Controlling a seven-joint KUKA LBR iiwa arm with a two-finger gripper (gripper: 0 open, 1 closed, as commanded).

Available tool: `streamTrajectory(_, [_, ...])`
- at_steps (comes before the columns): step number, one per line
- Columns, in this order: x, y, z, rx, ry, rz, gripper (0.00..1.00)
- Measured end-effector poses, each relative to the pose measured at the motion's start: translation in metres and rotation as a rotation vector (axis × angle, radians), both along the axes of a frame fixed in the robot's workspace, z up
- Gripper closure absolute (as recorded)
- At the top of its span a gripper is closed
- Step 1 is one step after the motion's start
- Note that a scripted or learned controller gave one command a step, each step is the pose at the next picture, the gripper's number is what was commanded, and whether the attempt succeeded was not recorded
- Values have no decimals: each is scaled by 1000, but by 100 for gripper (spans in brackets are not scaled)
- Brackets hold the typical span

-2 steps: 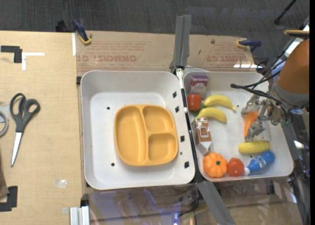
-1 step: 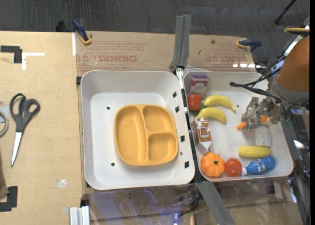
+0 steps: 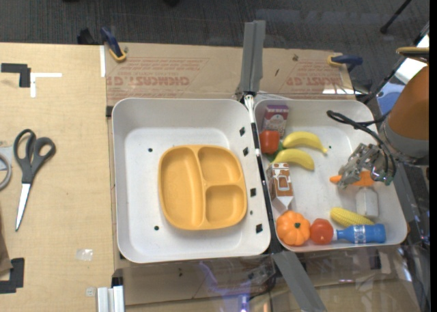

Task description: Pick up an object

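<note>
My gripper (image 3: 363, 167) hangs low over the right side of the right bin (image 3: 321, 102), its grey metal parts pointing down and to the left. Directly under it lies a small orange carrot-like piece (image 3: 356, 180), partly covered by the gripper. I cannot make out whether the gripper touches it. Just below that is a pale white object (image 3: 367, 203). Other items in this bin are two yellow bananas (image 3: 304, 140) (image 3: 295, 158), a red tomato (image 3: 270, 141), a purple carton (image 3: 275, 116), a brown packet (image 3: 281, 182), an orange pumpkin (image 3: 293, 228), a second red tomato (image 3: 321, 231), a corn cob (image 3: 351, 218) and a blue bottle (image 3: 362, 234).
The left bin (image 3: 133, 188) holds a yellow divided plate (image 3: 203, 186). Scissors (image 3: 29, 164) lie on the bench at far left. A grey bar (image 3: 252, 54) rises between the bins at the back. The arm's orange band (image 3: 413, 109) is at the right edge, with black cables (image 3: 351, 121) nearby.
</note>
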State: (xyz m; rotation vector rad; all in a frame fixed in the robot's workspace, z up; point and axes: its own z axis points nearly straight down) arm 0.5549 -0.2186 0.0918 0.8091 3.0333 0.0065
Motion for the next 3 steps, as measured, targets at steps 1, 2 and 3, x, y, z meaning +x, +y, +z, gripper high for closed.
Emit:
streamTrajectory(1, [48,61,87,-4,0,-19,100])
streamTrajectory(2, [47,125,134,-4,0,-78,100])
streamTrajectory(3, [-52,141,163,-5,3,-56,100])
